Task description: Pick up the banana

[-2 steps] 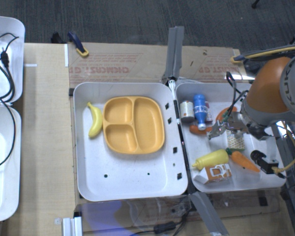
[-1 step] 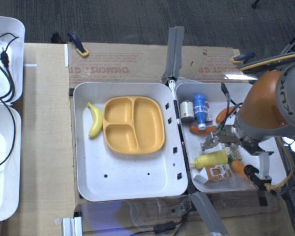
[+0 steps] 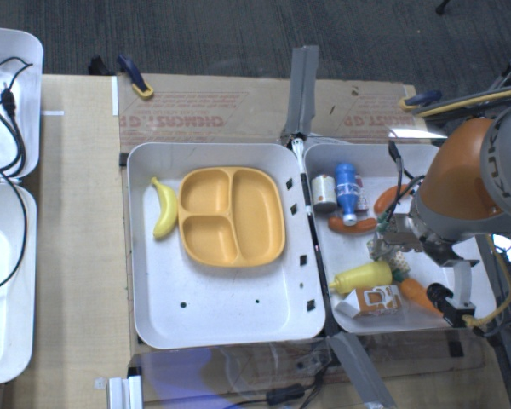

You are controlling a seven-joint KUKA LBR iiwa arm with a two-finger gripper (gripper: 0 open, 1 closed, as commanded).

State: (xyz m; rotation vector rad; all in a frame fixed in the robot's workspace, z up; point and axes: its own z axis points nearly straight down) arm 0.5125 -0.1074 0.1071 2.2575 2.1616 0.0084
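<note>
Low over the right bin (image 3: 485, 309), the pincer (image 3: 383, 247) hangs just above the yellow mustard bottle (image 3: 364, 276); whether it is apart or together cannot be told from this angle. Nearest the bench's front edge, a small carton (image 3: 376, 300) and a carrot (image 3: 419, 294) lie beside that bottle. Farther back in the same bin sit a sausage (image 3: 352, 224), a blue bottle (image 3: 347, 189) and a silver can (image 3: 324, 192). Across in the left bin (image 3: 226, 313), a yellow divided plate (image 3: 232, 215) fills the middle, and the banana (image 3: 164, 209) lies just beside the plate's left side, near the bin's left wall, well apart from the arm (image 3: 464, 186).
</note>
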